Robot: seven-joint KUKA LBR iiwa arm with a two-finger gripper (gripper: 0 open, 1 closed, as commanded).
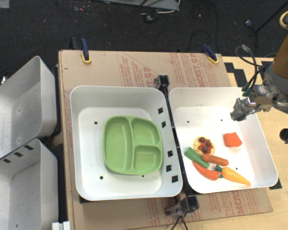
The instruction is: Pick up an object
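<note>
Cardboard-topped bench (134, 63), 2 white bins side by side: left bin (81, 143), right bin (259, 143)

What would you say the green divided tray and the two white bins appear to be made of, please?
The green divided tray looks like moulded plastic: uniform matte colour, rounded compartment edges. The left bin and right bin seem thin formed plastic, smooth with a slight sheen, though coated metal cannot be excluded.

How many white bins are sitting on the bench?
2. The left bin holds a green divided plate. The right bin holds the toy food, with the gripper above its far right side. More white bins sit off the bench, at left.
</note>
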